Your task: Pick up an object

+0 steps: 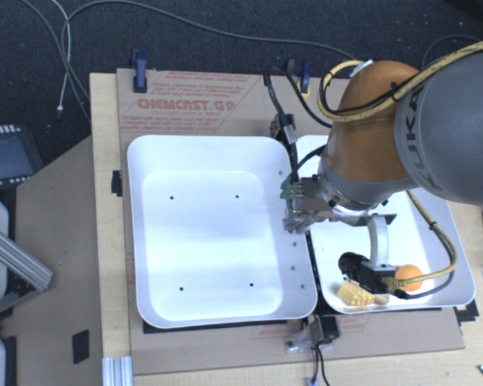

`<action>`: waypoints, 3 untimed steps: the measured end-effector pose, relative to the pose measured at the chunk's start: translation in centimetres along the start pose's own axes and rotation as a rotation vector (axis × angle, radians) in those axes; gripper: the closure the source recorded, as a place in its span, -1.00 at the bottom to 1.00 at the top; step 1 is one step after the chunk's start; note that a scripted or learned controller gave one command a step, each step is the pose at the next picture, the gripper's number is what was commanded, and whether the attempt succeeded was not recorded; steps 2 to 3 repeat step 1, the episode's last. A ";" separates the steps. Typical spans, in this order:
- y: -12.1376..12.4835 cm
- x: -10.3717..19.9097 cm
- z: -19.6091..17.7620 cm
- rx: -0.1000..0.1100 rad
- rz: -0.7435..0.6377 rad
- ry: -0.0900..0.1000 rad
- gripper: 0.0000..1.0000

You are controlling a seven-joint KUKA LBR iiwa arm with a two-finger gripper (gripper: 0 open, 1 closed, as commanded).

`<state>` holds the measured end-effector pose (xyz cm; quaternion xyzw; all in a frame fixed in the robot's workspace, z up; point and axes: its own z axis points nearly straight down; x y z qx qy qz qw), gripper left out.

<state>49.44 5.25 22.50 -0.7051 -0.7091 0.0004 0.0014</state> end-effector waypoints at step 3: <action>5.7 -6.7 -5.7 -0.008 0.010 -0.003 1.00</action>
